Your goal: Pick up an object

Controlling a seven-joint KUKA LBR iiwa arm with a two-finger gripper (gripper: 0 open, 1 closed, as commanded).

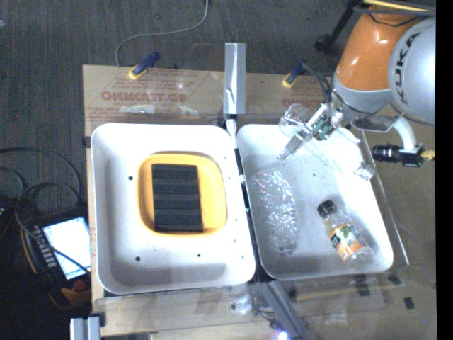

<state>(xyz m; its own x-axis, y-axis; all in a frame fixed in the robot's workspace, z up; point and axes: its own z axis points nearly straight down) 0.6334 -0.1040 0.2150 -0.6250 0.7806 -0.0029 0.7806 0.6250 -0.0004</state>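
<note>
From above, my gripper (294, 146) hangs over the back of the right bin (379, 257); whether it is spread or pinching, I cannot tell. A small bottle (342, 235) with a dark cap lies on its side near that bin's front right. A crumpled clear plastic wrapper (276, 205) lies to its left. In the left bin (113, 261) sits a yellow tray (216, 197) holding a black block (177, 197).

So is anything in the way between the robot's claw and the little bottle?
Nothing visible blocks it. The gripper hangs over the far part of the right bin, and the small bottle lies nearer the front. Bare white bin floor lies between them. The crinkly clear plastic sits off to the side.
</note>
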